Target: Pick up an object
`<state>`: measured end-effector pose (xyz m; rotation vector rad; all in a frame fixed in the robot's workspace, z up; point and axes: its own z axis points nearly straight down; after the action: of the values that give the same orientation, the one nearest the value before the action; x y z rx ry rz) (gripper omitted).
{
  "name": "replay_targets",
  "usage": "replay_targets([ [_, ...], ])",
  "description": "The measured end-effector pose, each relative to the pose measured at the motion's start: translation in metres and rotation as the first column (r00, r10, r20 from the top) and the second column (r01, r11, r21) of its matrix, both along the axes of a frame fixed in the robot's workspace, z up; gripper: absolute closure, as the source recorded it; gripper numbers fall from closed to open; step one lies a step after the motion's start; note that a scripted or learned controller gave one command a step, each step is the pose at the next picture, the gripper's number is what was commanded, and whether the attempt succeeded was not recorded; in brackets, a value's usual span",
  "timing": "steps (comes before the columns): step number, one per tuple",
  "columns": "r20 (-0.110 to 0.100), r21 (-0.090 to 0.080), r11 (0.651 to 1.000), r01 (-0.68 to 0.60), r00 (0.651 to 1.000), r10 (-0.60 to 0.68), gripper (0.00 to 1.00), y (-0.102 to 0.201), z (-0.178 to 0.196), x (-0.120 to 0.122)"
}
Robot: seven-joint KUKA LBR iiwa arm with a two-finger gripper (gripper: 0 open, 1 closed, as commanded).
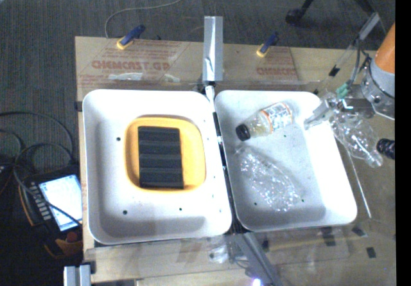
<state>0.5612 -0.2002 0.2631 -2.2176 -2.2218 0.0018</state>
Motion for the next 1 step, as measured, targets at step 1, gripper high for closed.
replay_targets([
  [1, 0.0, 0.0, 0.993, -0.121, 0.993, 0.121, 0.0, 0.0276, -0.1155, 0.0273],
])
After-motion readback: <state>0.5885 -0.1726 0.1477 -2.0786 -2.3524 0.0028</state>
